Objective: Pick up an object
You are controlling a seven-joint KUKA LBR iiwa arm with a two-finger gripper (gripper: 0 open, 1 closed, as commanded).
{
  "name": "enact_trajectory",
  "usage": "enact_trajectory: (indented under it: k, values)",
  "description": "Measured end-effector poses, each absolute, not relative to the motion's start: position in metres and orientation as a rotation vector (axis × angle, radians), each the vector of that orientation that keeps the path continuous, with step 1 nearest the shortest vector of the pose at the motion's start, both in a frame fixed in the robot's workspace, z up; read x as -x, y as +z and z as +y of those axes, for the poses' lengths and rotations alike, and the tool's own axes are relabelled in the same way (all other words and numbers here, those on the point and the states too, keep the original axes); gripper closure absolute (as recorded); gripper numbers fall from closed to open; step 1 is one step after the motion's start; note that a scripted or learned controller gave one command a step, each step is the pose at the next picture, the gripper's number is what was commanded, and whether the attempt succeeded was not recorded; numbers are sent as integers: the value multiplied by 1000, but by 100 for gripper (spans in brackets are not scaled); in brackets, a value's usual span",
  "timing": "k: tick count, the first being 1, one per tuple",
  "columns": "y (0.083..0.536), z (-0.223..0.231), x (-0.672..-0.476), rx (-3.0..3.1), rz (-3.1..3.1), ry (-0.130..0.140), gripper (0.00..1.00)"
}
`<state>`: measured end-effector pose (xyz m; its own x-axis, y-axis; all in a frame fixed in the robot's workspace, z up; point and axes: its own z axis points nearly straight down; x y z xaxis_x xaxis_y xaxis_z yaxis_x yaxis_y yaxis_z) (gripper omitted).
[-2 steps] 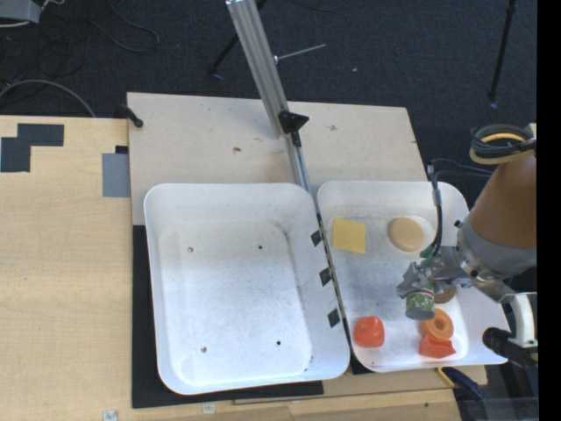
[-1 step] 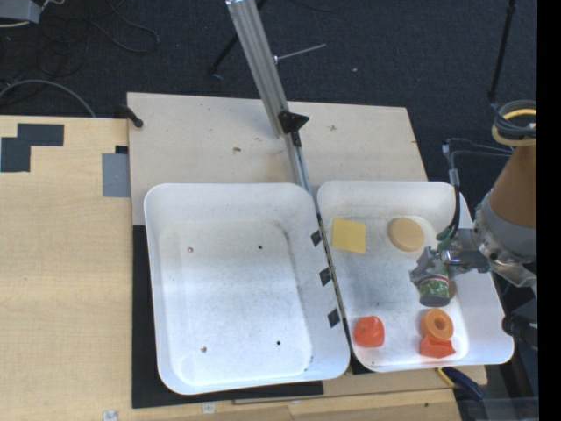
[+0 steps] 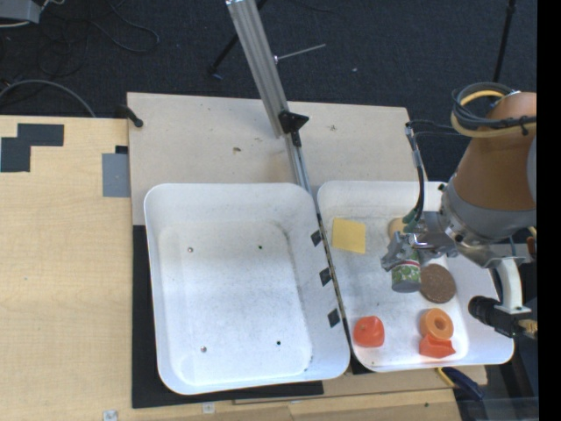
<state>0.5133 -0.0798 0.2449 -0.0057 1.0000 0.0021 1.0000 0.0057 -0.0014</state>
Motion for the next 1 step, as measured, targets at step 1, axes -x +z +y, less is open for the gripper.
enact_trajectory:
  k: [1]
  values:
    - [231, -32, -535, 2214, -2224, 2, 100]
